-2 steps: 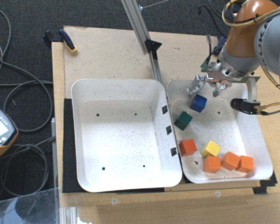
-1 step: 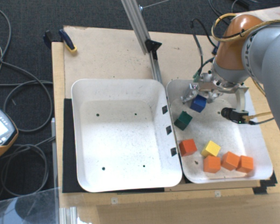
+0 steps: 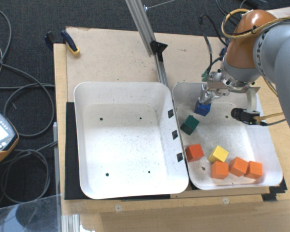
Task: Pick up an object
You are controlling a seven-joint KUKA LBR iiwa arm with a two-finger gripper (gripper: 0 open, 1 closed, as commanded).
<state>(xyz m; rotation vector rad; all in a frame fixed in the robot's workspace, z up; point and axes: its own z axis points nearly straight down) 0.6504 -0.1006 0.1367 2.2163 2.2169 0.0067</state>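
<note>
Seven small blocks lie in the right bin (image 3: 268,144), the one under the arm (image 3: 275,42); the left bin (image 3: 82,100) sits well to the far side of the gripper from the arm's base. The gripper (image 3: 206,96) is low over the back part of the right bin, directly above a blue block (image 3: 202,109), and its tip meets or nearly meets the top of that block. Whether the fingers stand apart or together cannot be told from this slant, and no block can be seen between them, so no grasp can be claimed.

The blue block appears to rest on the bin floor, perhaps slightly tilted, just beneath the gripper. A dark green block (image 3: 189,124) lies just beyond it, nearer the front and toward the dividing wall. Farther forward from the gripper are a red-orange block (image 3: 195,152), a yellow block (image 3: 219,154), and three orange blocks (image 3: 238,168) in a row at the front wall, all well apart from the gripper.

Judged from this layout, the task is in its approach or closing stage: the arm is positioned on a likely target, the blue block, but nothing is lifted. A secure closure on the block and a lift clear of the bin floor remain to be done.
</note>
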